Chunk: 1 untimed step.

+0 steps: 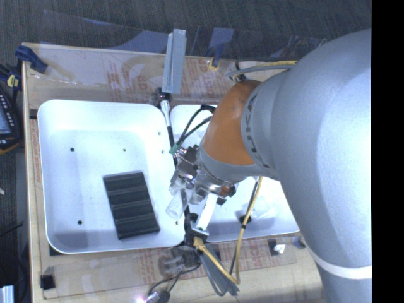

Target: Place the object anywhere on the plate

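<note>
The left bin [57,169] is sitting on the wooden bench [95,74], with the right bin [278,223] lying just beside it. A blue clamp [28,59] is gripping the bench's far left corner, beyond the left bin. A grey upright bar [174,62] is standing behind the left bin's far right corner.

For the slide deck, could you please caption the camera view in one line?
KUKA arm reaches over the divide between two white bins, its gripper beside a dark ribbed plate in the left bin.
</note>
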{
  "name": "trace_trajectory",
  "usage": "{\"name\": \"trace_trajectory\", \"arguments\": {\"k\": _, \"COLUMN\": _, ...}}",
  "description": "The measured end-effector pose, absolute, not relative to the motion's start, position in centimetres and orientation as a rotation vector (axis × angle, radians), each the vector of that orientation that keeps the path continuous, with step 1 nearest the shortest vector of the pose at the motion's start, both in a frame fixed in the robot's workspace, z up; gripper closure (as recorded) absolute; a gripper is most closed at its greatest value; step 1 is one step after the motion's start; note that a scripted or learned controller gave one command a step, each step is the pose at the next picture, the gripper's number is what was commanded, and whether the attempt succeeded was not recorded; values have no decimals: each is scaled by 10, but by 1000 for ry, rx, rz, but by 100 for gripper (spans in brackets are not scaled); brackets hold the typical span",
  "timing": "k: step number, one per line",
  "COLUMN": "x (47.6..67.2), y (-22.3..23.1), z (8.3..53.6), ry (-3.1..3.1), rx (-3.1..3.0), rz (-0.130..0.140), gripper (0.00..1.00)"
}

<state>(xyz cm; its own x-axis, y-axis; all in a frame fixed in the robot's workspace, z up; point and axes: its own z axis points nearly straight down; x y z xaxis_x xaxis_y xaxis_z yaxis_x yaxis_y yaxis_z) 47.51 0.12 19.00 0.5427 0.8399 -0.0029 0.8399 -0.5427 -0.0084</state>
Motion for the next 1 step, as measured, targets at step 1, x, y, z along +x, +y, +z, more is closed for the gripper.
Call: {"name": "trace_trajectory", "arguments": {"k": 1, "x": 577, "y": 68, "z": 190, "ry": -1675, "rx": -2654, "rz": 8, "gripper": 100}}
